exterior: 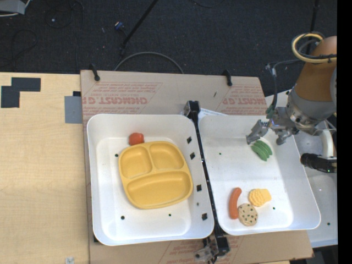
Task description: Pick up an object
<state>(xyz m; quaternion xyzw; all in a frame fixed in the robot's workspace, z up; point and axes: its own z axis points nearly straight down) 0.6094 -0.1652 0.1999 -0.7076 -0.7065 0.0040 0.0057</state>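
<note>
The small green ribbed plastic vegetable (262, 149) lies in the right white bin (300, 202), upper part. The gripper (270, 136) hovers just above it, fingers spread and holding nothing. It looks light, stiff, slick — best pinched across its narrow middle.

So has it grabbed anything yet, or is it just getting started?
Nothing looks picked up yet. The end effector hangs open just above a green vegetable lying in the right bin, so it seems to be lining up on that. Closing on it and lifting are left. The sausage, cookie and yellow piece lie untouched.
</note>
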